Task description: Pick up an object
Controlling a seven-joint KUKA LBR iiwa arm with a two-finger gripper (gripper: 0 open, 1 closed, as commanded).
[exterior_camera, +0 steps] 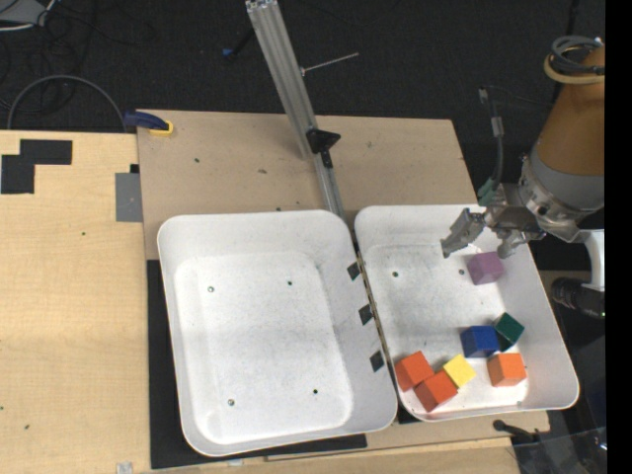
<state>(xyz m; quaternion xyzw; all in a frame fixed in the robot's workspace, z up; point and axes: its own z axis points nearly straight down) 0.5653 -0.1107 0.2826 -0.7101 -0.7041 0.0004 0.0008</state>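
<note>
Hand: the grey two-finger hand (484, 235) hangs over the upper part of the right shallow white plastic bin (415, 227); its fingers are spread apart with nothing between them; one finger points left, the other sits above the purple block.

Nearest thing: a small pale purple cube (485, 267) lies on the bin floor just beside and below the hand; whether a fingertip touches it I cannot tell.

Other things: a blue cube (479, 341) touching a dark green cube (510, 329); an orange cube (507, 368); a yellow cube (459, 371) pressed against two red-orange cubes (425, 380); all huddled near the bin's front edge, well apart from the hand.

Left bin: the left shallow white plastic bin (197, 233) on the light wooden desk (237, 166).

Step, as I judge it: lining up over the purple cube before closing.

Risk, off-centre: the cube looks to lie toward one finger rather than midway; closing so would likely shove it aside or tip it out of the pinch.

Risk, height: if the hand closes while too high, the fingers would meet on air above the cube.

Risk, wall: the cube is near the bin's right wall; a push could drive it against the rim, where a finger has little room.

Risk, slant: the single slanted view hides true depth; the alignment may be worse than it looks.
</note>
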